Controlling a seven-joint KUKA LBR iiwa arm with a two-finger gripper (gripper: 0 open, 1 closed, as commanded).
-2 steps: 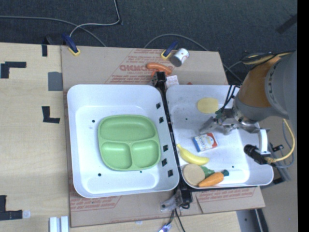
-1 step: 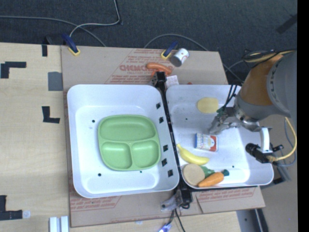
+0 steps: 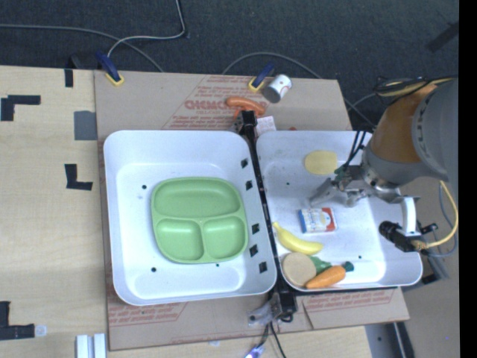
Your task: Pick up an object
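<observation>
Now hovering low in the right white bin: two-finger gripper, fingers spread, pinching nothing, just at twelve o'clock of the small white-and-blue carton, likely lining up. Farther, lying at eleven o'clock, pale yellow disc.

On my tabletop lies a brown cardboard sheet, and the two white bins stand on it side by side. The left bin holds a green divided plate. Behind the bins I see two blue and yellow clamps on the cardboard's far edge, and a thin cable crosses the dark floor.
</observation>
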